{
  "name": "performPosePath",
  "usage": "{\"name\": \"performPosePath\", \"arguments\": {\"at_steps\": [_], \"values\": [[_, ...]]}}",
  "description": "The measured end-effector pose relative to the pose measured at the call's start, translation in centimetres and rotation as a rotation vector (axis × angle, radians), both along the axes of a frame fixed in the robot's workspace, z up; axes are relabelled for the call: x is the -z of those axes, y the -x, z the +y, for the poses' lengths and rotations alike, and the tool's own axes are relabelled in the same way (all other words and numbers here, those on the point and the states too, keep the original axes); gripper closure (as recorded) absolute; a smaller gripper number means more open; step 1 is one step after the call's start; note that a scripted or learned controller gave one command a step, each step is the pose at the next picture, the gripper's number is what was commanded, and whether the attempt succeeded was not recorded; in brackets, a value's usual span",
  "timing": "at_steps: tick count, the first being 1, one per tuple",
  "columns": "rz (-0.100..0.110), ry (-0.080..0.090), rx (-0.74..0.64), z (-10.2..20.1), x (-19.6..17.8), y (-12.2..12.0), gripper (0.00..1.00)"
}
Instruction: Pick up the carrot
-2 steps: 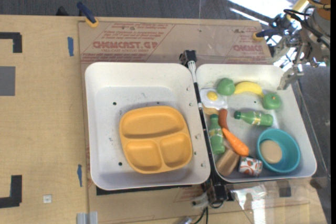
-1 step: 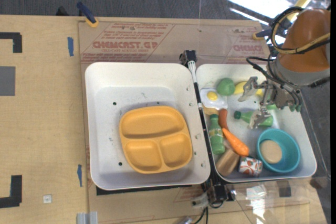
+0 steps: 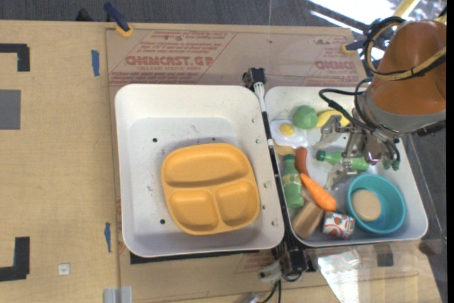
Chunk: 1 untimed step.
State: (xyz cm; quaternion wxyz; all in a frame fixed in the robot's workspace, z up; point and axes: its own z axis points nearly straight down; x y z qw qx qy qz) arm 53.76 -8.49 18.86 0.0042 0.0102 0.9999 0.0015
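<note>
Brown cardboard-covered surface (image 3: 64, 152) carries two shallow white plastic bins side by side. Taking the right white bin (image 3: 417, 204) as the landmark, the left white bin (image 3: 131, 152) touches its left wall, and a yellow-orange plastic divided plate with three compartments (image 3: 211, 186) lies flat in the middle of that left bin.

At the right bin's upper right, the grey arm with its orange band (image 3: 411, 71) reaches in, and the metal two-finger end effector (image 3: 349, 165) hangs over the bin's centre. Whether it is clenched or released cannot be told from the clutter beneath it, and nothing is clearly seen between its tips.

A teal round bowl (image 3: 376, 204) holding a tan disc sits in the bin's lower right corner. The task's thing, the orange tapered carrot (image 3: 317, 191), lies tilted in the bin's lower middle, just left of the bowl and below-left of the end effector, apart from it. A light brown wooden block (image 3: 306, 219) lies under the carrot's lower end, beside a small red-and-white can (image 3: 338, 225). Toward the bin's upper left are a green round toy (image 3: 306, 116) and a white fried-egg toy with a yellow yolk (image 3: 285, 130).
</note>
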Motion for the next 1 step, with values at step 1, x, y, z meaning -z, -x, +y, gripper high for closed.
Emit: {"name": "performPosePath", "arguments": {"at_steps": [1], "values": [[0.013, 0.002, 0.078, -0.96, 8.35, 6.0, 0.0]]}}
